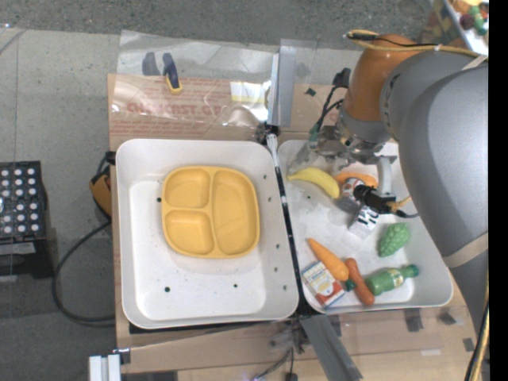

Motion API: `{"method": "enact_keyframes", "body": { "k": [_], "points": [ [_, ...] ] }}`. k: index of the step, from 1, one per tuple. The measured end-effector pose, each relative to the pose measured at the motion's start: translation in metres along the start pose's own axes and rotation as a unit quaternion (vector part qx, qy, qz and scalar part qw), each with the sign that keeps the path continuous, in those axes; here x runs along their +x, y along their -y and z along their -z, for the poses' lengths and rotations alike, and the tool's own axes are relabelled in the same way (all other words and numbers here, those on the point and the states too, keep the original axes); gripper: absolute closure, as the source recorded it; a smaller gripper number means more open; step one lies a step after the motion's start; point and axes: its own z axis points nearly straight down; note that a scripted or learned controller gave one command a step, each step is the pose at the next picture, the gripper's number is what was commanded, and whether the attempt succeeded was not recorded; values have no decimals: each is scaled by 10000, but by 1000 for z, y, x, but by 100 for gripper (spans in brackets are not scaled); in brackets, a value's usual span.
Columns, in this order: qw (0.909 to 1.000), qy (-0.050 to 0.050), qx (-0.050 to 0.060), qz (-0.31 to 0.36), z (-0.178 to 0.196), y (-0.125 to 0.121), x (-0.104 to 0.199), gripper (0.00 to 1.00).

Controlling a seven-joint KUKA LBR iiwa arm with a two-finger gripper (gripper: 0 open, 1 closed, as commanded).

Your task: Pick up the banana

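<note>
The yellow banana (pixel 316 181) lies in the back left part of the right bin (pixel 435 290), its curve opening toward the front. My gripper (pixel 348 159) hangs over the back of that bin, just right of and behind the banana, under the orange wrist band (pixel 371 78). The banana rests on the bin floor and nothing lifts it. The arm's grey bulk hides the bin's right back corner.
In the right bin there are also an orange piece (pixel 352 182), a black-and-white item (pixel 365 215), a green bumpy toy (pixel 393 240), a carrot (pixel 327 259), a green bottle (pixel 390 279) and a small box (pixel 321 282). The left bin (pixel 131 228) holds a yellow sectioned plate (pixel 211 211).
</note>
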Motion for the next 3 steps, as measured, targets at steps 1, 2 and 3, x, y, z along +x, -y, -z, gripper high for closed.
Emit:
{"method": "enact_keyframes", "body": {
  "k": [1,2,3],
  "points": [
    [9998,-4,-7,200,1,30,-24,0],
    [9998,0,-26,200,13,28,-24,100],
    [9998,2,-25,200,13,28,-24,0]
  ]
}}
